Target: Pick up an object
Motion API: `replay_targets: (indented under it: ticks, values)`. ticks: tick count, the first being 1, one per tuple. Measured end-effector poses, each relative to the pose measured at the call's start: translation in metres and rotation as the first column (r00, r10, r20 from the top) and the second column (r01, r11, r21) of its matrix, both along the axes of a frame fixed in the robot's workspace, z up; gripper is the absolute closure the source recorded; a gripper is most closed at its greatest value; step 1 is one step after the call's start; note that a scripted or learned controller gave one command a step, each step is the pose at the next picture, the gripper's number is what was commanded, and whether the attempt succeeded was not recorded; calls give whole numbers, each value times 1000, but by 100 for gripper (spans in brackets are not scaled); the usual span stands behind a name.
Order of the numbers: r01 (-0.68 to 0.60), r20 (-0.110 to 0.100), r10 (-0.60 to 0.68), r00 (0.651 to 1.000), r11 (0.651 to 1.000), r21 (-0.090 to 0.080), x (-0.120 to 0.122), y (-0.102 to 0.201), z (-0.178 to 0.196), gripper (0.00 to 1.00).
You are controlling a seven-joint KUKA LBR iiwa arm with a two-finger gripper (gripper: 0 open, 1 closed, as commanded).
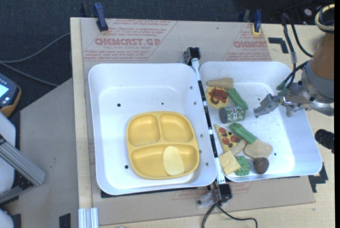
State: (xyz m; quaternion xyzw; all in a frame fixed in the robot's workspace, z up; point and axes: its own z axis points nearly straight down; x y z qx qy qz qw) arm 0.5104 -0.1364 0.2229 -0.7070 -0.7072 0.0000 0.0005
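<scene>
A yellow divided plate [162, 144] sits in the left bin [106, 115] on the worktop [79, 62], a pale round chip [172, 160] lying in its front compartment. Across the shared rim, the right bin [303, 158] holds a crowd of toy food along its left wall: two pizza slices [217, 96], green pieces [237, 98], a small green can [232, 114], a slice of bread [257, 148], a yellow wedge [229, 162] and a dark round piece [261, 165].

To the right of the can, well apart from it, the grey claw [264, 107] hangs over a bare stretch of the right bin; its fingers point toward the pile with nothing between them, but whether they are spread or closed cannot be told from this angle.

The pick appears to be at the approach stage, with no object yet chosen by contact. The can, lying nearest and standing a little apart from its neighbours, looks the likeliest target. The next move would call for carrying the claw leftward over it and lowering squarely, since the closely packed pieces leave little room for the fingers.
</scene>
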Motion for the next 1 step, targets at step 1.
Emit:
replay_targets:
  ticks: [1]
  values:
    - [-1, -11, 1, 1000, 1000, 4, -15, 33, -124, 0]
